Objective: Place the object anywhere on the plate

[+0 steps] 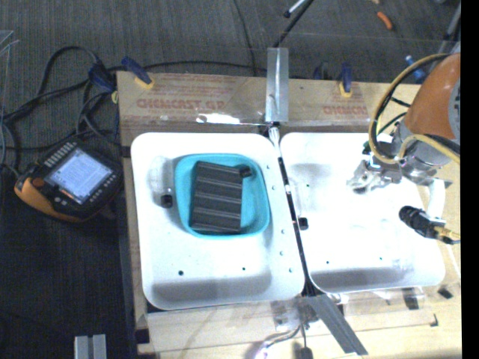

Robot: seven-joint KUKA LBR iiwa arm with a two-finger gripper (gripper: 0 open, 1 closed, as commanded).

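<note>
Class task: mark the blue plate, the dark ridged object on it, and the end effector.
Blue plate (257, 200): camera view, bare right rim.
Dark ridged object (217, 197): camera view, middle of its top.
End effector (364, 178): camera view, at its fingertips.

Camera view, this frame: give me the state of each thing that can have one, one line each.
Blue plate: lying flat in the left bin.
Dark ridged object: resting on the blue plate, flat, apart from the hand.
Hand: over the right bin, nothing seen between its fingers.
Pendant screen: lit, on the floor left of the bench.
</note>
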